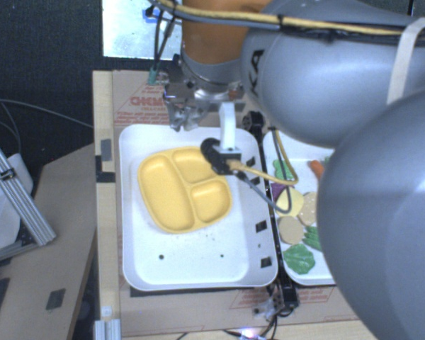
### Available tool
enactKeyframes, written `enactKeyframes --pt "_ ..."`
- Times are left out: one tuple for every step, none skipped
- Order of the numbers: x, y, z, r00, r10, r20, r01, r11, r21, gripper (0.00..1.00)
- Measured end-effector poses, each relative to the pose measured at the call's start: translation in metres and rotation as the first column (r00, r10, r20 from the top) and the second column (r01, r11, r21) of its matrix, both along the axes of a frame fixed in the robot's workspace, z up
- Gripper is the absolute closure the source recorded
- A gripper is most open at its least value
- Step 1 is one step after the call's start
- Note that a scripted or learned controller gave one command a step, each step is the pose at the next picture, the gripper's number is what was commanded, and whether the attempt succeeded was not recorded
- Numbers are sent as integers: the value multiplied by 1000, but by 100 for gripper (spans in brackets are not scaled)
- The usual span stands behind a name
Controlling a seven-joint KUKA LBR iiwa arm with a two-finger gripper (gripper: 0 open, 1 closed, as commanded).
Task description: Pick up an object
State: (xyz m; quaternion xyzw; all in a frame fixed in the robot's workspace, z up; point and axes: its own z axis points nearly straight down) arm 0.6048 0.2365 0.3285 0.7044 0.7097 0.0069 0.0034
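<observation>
The grey arm is reaching in from 3 o'clock and is hanging over both bins. The gripper is pointing down at the 12 o'clock edge of the left bin. I cannot tell if the gripper is released or clenched, and it is not grasping anything that I can see.

A yellow tray with three parts is lying flat in the left bin, a bit toward 12 o'clock from the middle. The gripper is sitting near the tray, at its 12 o'clock side.

The right bin is sitting at 3 o'clock from the left bin. In it, a green piece is lying at 6 o'clock. A tan disc is lying just beside it at 12 o'clock. An orange piece is peeking out next to the arm.
</observation>
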Motion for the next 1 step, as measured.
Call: enactKeyframes --pt "-99 -25 -35 1000 -7 -23 7 1000 -6 100"
